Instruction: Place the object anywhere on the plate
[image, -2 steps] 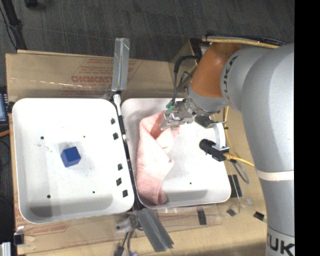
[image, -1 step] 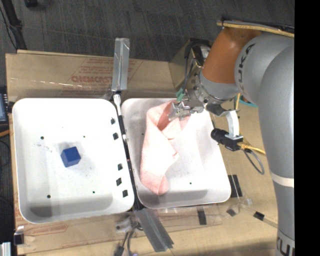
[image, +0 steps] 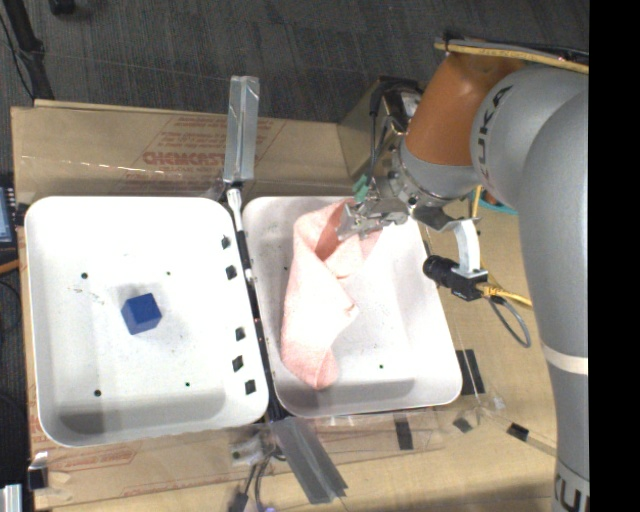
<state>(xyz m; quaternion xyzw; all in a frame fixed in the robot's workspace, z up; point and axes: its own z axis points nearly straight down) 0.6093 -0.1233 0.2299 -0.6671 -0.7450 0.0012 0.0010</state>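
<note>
Pincer (image: 362, 217) sits at the far edge of the right bin (image: 425, 330), fingers closed on the upper corner of a pink cloth (image: 315, 300). Cloth drapes from the pincer down the bin floor toward the near wall. Left bin (image: 60, 300) holds a blue cube (image: 142, 312), well apart from the pincer. Arm (image: 520, 150) carries partial "KUKA" lettering. Cardboard (image: 130, 150) behind the bins on the counter shows red printing, unreadable.

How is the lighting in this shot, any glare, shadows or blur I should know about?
Camera view: even overhead light; the left bin is nearly washed out, with soft shadow along its near wall; the blue cube stays crisp; the pink cloth shows faint fold shadows; the hand looks slightly soft.
</note>
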